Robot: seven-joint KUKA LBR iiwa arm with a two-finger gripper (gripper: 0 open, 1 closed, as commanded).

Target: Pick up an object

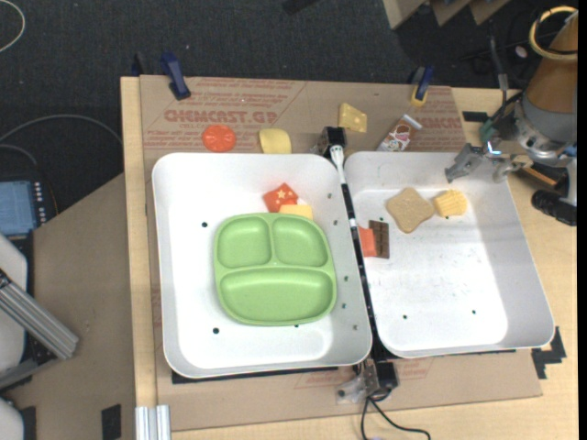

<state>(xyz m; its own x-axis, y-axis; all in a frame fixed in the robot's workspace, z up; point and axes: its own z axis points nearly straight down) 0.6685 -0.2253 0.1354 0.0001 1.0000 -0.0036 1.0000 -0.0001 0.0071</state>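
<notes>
In the right bin (477,291) lie a tan toast-shaped piece (409,208), a small yellow ridged piece (449,203) beside it, and an orange-and-brown block (372,240) against the left wall. My gripper (468,160) hangs over the bin's far right corner, just above and right of the yellow piece, touching none of the objects. The grey arm (548,108) reaches in from the right edge.
The left bin (179,246) holds a green divided plate (273,268), a red block (281,196) and a yellow piece (296,212). Behind the bins on the cardboard lie an orange disc (218,137), yellow pieces (274,141), a marker (333,142) and a red-white packet (397,136).
</notes>
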